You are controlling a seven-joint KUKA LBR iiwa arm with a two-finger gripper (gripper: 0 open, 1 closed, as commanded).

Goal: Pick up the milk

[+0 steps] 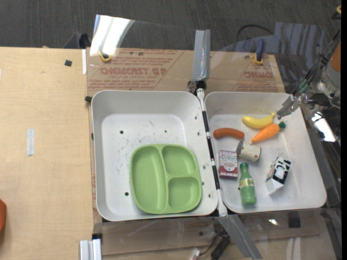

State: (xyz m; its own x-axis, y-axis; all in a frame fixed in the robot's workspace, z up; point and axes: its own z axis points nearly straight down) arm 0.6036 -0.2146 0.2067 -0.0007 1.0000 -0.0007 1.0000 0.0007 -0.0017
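The milk [278, 173] is a small white carton with black patches. It lies tilted in the right bin [312, 161], near that bin's right wall and toward the front. My gripper [284, 111] hangs over the right bin's back right area, just right of the banana [258, 121] and above the carrot [265, 133]. It is well behind the milk and apart from it. Nothing shows in its grip.
The right bin also holds a sausage [228, 133], a red carton [228, 163], a green bottle [247, 184] and a small beige cylinder [250, 154]. A green divided plate [165, 177] lies in the left bin [108, 145]. A divider ridge [209, 145] runs between the bins.
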